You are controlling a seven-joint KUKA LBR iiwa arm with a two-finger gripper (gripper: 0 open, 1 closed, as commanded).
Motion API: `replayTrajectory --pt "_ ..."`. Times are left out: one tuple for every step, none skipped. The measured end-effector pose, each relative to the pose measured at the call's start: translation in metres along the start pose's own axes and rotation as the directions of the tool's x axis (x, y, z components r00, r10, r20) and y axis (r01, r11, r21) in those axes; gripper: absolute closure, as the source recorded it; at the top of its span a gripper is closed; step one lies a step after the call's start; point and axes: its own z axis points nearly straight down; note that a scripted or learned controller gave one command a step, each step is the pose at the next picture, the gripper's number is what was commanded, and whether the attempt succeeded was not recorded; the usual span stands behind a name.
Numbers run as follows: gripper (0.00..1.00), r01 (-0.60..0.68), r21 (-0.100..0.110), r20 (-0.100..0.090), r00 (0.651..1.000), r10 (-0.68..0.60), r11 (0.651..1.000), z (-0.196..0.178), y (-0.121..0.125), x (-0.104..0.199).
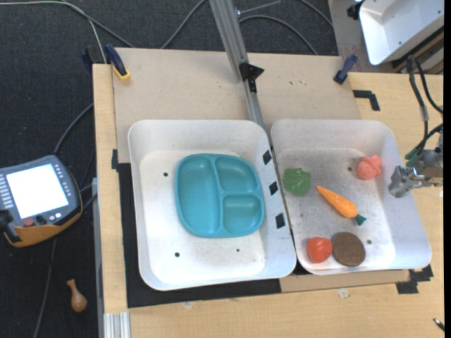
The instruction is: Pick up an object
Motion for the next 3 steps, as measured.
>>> replayTrajectory --pt "1.0 0.0 0.0 0.0 1.0 0.0 1.0 -0.054 0.002 0.0" --pt "1.0 0.004 0.009 -0.006 1.0 -0.004 1.0 -0.035 0.021 0.05" --pt "1.0 0.005 0.006 -0.004 1.0 -0.005 1.0 -0.024 0.048 0.107"
